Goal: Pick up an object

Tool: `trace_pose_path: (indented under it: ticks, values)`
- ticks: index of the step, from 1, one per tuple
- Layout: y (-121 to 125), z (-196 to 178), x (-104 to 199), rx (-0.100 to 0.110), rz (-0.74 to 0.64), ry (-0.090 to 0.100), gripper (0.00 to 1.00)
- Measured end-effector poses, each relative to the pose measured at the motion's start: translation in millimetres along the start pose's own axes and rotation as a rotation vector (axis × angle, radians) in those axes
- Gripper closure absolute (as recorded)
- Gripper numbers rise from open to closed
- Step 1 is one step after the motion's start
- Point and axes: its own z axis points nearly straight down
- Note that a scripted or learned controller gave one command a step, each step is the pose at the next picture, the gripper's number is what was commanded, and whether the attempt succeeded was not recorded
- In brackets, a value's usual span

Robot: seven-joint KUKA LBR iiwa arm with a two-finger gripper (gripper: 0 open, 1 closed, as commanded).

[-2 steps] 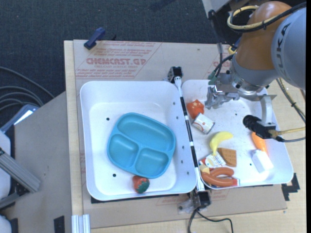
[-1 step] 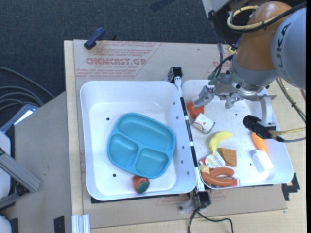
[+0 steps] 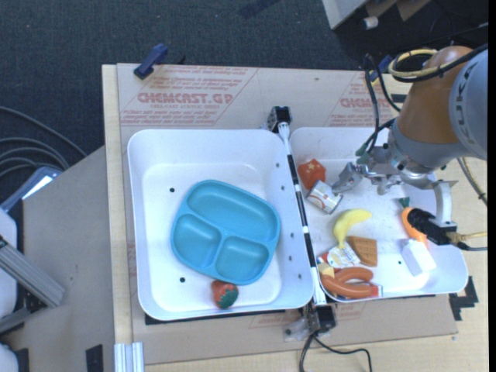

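Note:
My gripper (image 3: 363, 183) hangs over the upper middle of the right bin (image 3: 329, 139), its fingers spread open with nothing between them. Just left of it lie a small silver can (image 3: 324, 199) on its side and a red pepper-like toy (image 3: 311, 173). Below the gripper rests a yellow banana (image 3: 349, 223). A brown toast piece (image 3: 363, 250) and a red hot dog (image 3: 353, 283) sit toward the bin's near edge. An orange carrot (image 3: 412, 222) and a white block (image 3: 418, 257) lie at the right, under the arm.
The left bin (image 3: 147, 208) holds a blue divided plate (image 3: 225, 231) and a strawberry toy (image 3: 224, 294) near its front wall. A black divider rail (image 3: 296, 200) runs between the bins. Cables trail from the arm on the right.

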Motion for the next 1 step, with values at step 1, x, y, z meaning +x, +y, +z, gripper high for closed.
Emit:
trace_pose_path:
  ticks: [1]
  values:
    - [45.6, 65.6, -2.0, -0.003, -0.002, -0.001, 0.0]
